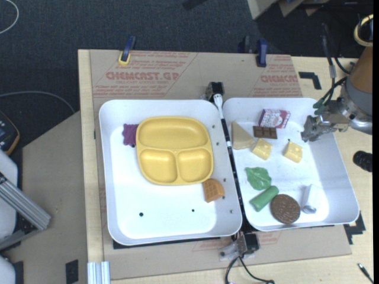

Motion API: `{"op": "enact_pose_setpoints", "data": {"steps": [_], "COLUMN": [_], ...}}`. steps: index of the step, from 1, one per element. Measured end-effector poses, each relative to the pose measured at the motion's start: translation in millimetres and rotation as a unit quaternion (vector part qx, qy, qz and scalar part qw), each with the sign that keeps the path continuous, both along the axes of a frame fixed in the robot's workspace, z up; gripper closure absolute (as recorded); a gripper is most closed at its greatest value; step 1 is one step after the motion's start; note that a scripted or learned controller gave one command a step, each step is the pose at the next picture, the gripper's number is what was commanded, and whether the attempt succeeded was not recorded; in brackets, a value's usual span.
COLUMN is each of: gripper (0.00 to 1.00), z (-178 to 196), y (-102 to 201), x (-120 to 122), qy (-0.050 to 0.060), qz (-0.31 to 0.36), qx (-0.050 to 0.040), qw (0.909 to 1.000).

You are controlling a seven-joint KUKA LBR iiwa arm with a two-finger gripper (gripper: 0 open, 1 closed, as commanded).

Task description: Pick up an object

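Bench: two white bins (118, 158); one yellow tray (174, 149); two cheese cubes (262, 149); hand (310, 130) grip unclear.

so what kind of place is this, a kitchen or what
Most likely a robotics lab test bench, not a kitchen: two white bins clamped onto a cardboard-covered board, toy food such as a plastic cookie, and a robot gripper reaching in over dark carpet.

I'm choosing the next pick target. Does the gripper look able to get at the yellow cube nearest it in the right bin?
Probably yes. The gripper hovers just right of the yellow cube, which lies apart from the other pieces on bare bin floor, with nothing over it.
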State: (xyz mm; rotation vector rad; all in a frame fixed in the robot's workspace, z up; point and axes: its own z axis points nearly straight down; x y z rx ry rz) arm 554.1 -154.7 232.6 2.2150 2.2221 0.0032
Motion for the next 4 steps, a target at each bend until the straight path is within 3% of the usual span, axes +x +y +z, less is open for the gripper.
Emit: {"op": "enact_pose_setpoints", "data": {"steps": [3, 4], "gripper": [1.0, 1.0], "z": [8, -11], "y": [156, 213], "x": [53, 63], "qy": [0.0, 0.001], "qz": [0.001, 0.002], "qx": [0.0012, 0.0014], "qw": [1.0, 1.0]}}
